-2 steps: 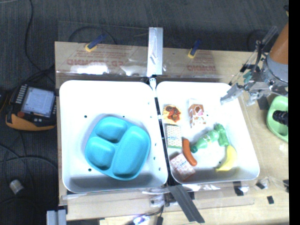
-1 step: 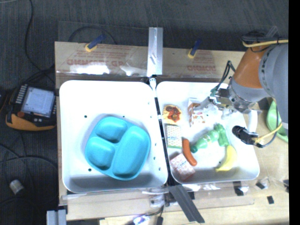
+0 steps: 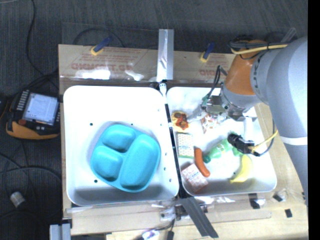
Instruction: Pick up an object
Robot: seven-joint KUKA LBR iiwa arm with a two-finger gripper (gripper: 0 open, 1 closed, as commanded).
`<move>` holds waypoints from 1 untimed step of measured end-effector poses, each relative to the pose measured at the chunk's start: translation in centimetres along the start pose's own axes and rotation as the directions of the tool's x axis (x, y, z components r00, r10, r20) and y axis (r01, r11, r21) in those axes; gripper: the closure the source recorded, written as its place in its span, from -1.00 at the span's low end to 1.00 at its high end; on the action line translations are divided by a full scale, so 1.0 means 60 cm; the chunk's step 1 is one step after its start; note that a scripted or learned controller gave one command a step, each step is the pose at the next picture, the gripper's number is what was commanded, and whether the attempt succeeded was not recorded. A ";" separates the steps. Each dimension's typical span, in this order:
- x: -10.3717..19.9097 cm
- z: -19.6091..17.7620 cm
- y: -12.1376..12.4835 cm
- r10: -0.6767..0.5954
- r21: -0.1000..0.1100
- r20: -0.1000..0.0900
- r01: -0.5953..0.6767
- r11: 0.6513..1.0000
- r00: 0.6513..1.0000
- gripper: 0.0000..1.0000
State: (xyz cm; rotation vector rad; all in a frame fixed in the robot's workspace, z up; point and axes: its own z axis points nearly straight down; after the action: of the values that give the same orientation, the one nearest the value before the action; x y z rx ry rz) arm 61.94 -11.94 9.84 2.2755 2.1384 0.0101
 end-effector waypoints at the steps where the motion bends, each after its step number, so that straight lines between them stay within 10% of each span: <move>1: 0.001 -0.017 -0.001 -0.002 0.006 -0.002 0.002 1.000 1.000 1.00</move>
State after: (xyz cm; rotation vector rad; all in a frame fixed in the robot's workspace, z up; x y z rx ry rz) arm 61.87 -11.85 10.84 2.2780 2.1442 0.0064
